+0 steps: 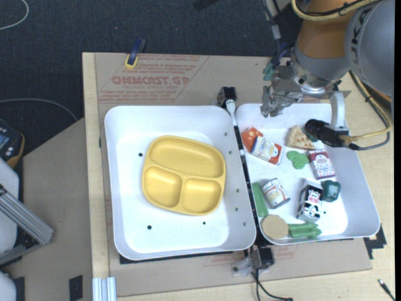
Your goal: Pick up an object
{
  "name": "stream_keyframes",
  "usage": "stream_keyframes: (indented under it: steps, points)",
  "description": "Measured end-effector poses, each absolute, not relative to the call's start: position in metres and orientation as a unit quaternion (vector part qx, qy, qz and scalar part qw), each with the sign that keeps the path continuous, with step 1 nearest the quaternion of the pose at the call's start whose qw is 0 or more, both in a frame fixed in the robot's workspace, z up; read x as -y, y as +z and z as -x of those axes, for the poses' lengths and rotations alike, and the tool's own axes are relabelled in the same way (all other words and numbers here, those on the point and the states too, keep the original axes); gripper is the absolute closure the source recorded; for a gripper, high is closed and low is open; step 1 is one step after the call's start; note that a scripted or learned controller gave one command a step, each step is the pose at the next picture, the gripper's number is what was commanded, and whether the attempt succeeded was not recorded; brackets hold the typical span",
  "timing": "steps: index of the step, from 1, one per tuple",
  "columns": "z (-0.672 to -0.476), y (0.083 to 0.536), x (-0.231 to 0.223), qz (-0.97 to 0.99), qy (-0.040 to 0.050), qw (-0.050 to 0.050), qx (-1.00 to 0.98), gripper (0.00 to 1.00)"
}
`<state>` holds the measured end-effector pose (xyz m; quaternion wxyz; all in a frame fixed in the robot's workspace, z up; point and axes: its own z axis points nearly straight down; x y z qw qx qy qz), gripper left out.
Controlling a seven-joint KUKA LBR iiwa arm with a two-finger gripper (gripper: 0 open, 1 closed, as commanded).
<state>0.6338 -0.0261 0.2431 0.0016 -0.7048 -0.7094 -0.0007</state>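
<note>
Dark carpet surrounds the bench point(156, 80), where two white bins sit side by side. From the fixed camera view, the hand point(276, 107) hangs over the right bin's point(366, 212) far-left corner, nothing visible between its fingers; how wide they gape I cannot tell. The nearest object, a red-and-white packet point(262, 145), lies just nearer the camera. Descending here risks striking the bin wall and missing everything.

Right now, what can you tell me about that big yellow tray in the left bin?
The yellow tray looks like smooth, moulded plastic, a rounded rectangle with three compartments: one long one along the far side and two smaller ones nearer the camera. It lies flat and right side up, turned slightly askew, near the middle of the left bin. Nothing sits in it, and only the bin floor touches it.
</note>
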Motion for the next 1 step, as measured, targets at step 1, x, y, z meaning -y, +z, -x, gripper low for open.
stream_keyframes:
  steps: [1]
  points:
    - [-0.6314, 0.2242, -0.0236, 0.705, 0.0008, 0.002, 0.709, 1.0]
